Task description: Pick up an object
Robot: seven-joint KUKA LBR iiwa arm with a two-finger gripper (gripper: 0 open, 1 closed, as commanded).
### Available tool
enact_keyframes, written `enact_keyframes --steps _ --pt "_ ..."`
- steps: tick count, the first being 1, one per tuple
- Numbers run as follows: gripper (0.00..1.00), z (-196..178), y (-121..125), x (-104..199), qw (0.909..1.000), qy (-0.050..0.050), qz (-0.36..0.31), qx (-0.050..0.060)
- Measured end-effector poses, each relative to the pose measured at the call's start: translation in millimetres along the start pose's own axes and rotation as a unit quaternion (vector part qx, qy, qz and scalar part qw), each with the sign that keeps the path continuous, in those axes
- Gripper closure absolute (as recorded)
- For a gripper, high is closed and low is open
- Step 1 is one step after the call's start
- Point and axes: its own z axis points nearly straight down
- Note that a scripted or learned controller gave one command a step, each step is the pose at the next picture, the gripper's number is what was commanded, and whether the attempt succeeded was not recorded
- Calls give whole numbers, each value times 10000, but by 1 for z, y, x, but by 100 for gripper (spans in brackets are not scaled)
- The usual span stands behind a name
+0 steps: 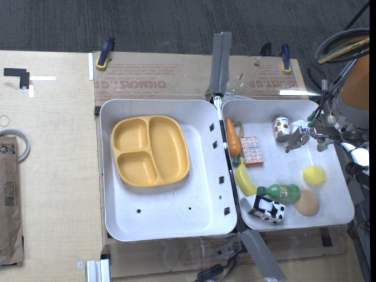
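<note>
The right bin (332,219) holds several small objects: an orange carrot (233,138), a red-and-white box (251,151), a yellow banana (245,180), a green bottle (282,191), a black-and-white cow toy (269,209), a tan round thing (306,202), a yellow lemon (314,175) and a white spotted ball (281,126). My gripper (298,138) hangs over the bin's upper right part, just right of the spotted ball and above the lemon. Nothing shows between its fingers.
The left bin (117,216) holds a yellow three-part plate (151,150). A grey divider post (221,60) stands between the bins at the back. Cables (341,46) and the arm crowd the right edge. A brown bag (9,198) lies at far left.
</note>
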Motion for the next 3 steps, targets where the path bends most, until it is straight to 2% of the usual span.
enact_keyframes --steps 1,2,3 --pt "0 73 48 14 9989 -2 463 -6" --pt "0 108 95 -10 9987 34 494 110" --pt "100 98 96 -12 9989 1 471 79"
